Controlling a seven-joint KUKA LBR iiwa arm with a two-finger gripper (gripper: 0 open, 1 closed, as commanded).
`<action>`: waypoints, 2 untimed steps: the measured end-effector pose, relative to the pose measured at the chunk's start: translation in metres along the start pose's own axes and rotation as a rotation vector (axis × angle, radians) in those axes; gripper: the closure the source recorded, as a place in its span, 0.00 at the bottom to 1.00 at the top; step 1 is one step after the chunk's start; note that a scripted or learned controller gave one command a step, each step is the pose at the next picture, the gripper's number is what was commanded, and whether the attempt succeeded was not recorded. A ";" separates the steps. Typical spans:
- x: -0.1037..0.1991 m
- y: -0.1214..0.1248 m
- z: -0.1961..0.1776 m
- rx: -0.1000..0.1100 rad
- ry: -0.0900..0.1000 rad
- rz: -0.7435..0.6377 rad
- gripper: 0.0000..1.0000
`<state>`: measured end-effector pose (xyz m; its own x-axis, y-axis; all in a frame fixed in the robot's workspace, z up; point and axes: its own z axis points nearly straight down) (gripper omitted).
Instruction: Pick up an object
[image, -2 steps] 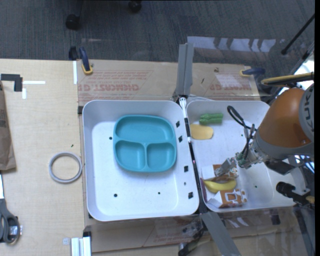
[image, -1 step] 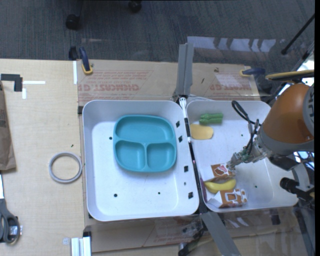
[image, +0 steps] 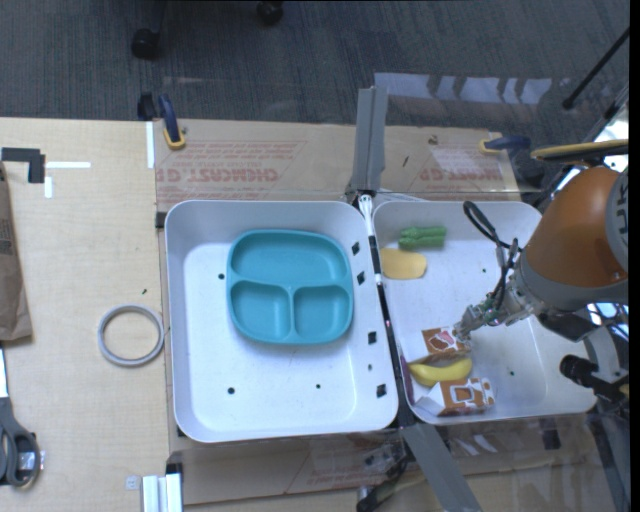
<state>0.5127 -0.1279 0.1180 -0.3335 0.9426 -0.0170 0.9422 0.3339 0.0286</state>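
So you're looking at a pick that isn't done yet, as far as I can judge. The gripper (image: 466, 325) is sitting low in the right bin (image: 520, 375), its tip right at the upper edge of the brown snack packet (image: 440, 341) and just above the banana (image: 441, 371). Nothing is hanging off the bench yet; every object is lying on the bin floor. Whether the tool is spread wide or pinched together, I honestly can't tell, it's too small and muddled against the packet (same goes for whether it has hold of anything). So the grasp and the lift are both looking like they're left to do.

On the containers: the right bin is carrying a green toy (image: 422, 237) and a yellow piece (image: 404, 264) near its top-left corner, well apart from the gripper, plus the packet, the banana and a second orange-and-white packet (image: 464, 396) bunched together near the lower-left. The left bin (image: 200, 380) is holding a teal divided plate (image: 291, 286), three compartments, nothing in them.

My guess is the packet or the banana is the target.
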 end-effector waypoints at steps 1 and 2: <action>0.006 0.001 0.009 -0.005 -0.018 -0.386 0.00; 0.014 -0.017 0.009 -0.014 -0.024 -0.263 0.00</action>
<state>0.4922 -0.1207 0.1085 -0.5662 0.8228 -0.0492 0.8224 0.5679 0.0335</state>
